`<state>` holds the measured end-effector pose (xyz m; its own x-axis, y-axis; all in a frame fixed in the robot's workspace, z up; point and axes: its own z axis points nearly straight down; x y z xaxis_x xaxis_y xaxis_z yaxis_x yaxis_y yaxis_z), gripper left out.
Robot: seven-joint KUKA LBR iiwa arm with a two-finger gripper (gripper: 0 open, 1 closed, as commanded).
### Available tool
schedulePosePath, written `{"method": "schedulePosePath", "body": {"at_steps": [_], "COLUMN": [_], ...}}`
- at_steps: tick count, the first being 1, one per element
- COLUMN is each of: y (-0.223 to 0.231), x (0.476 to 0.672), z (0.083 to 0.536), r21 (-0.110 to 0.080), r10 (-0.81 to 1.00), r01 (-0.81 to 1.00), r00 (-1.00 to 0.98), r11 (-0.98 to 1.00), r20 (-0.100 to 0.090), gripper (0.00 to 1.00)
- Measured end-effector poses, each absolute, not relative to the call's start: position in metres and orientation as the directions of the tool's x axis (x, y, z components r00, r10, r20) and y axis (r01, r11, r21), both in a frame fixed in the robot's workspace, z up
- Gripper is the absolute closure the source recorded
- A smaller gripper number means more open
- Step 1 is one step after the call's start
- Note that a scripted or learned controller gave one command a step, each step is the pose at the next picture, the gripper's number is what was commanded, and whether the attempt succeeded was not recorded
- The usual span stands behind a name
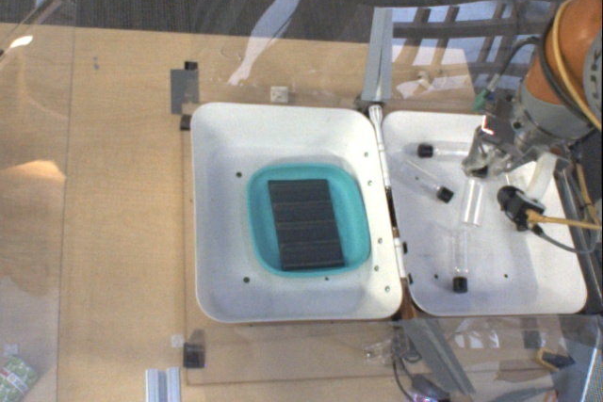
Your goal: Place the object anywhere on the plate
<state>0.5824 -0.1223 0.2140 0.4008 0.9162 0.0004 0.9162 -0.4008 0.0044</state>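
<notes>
A teal square plate [259, 231] lies in the middle of the left white bin [217, 202]. A dark grey ribbed rectangular slab [304, 223] rests on it. In the right bin [546, 287] lie several clear tubes with black caps: one near the back [443, 150], one slanted by the left wall [426, 183], one upright in the middle [471, 204], and one toward the front [460, 261]. My gripper [482, 161] hangs low over the back of the right bin, just above the top end of the middle tube. Whether anything is in its grasp is hidden.
A raised divider [384, 193] separates the two bins. Cables and a black fitting [513, 202] trail from the wrist over the right bin's right half. A metal frame [452, 24] stands behind the right bin.
</notes>
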Motion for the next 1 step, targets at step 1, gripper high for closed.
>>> {"method": "schedulePosePath", "body": {"at_steps": [1], "y": [-0.0262], "x": [0.6066], "z": [0.184], "r21": [0.001], "r10": [0.912], "r01": [0.912], "r00": [0.41], "r11": [-0.41], "r20": [0.001], "gripper": [1.0]}}
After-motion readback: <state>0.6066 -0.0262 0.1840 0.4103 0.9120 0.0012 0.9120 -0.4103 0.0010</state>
